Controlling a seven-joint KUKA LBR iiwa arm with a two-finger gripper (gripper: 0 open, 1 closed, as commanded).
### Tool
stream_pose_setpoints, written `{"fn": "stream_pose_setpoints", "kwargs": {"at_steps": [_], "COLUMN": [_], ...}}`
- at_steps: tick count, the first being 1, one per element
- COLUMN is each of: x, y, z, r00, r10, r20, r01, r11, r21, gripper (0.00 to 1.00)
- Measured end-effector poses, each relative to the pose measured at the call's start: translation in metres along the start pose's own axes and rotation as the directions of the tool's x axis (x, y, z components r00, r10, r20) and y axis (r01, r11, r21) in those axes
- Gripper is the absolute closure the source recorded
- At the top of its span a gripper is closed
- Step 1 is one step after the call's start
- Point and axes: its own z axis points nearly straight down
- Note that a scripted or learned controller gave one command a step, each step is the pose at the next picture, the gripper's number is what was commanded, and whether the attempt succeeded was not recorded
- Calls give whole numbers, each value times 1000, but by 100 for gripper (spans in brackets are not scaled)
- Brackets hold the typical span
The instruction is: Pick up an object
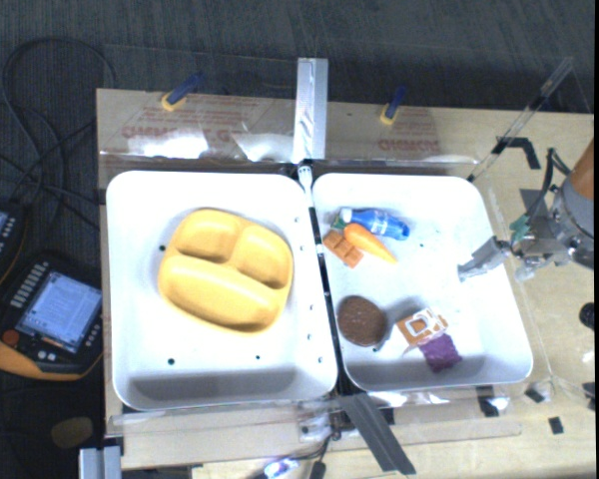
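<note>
Since the cam looks down at a slant, we get the whole desk (554, 148): light wood top w/ two shallow white bins side by side, dark carpet-ish floor around it, black cables and a couple of handheld pendants (50, 317) off to the left. Clear plastic sheet is clipped along the far edge w/ yellow/blue clamps (182, 91).

Left bin (130, 367) has one big yellow bread-shaped thing (226, 267), long axis running roughly upper-left to lower-right.

Right bin (499, 357) has the small stuff. Orange carrot (367, 242) lies near the far left corner, tip pointing right and a bit toward the near side, just beside a blue bottle (377, 223) lying about left-right. Nearer us: brown round disc (360, 320), a small orange/white block (422, 325), and a purple block (440, 351) touching it.

The tool (479, 262) sits over the right bin's right side, well apart from every object, nothing in it. Whether it's open or closed, we can't tell tbh.
</note>
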Motion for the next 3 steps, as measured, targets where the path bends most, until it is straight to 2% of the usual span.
{"fn": "stream_pose_setpoints", "kwargs": {"at_steps": [1, 2, 3], "x": [34, 45, 66], "y": [3, 24, 94], "z": [153, 146, 158], "r00": [999, 968, 939], "r10": [47, 253, 343], "r20": [1, 0, 3], "r01": [-47, -253, -343], "r11": [999, 968, 939], "r21": [-3, 2, -13], "gripper": [0, 0, 0]}}
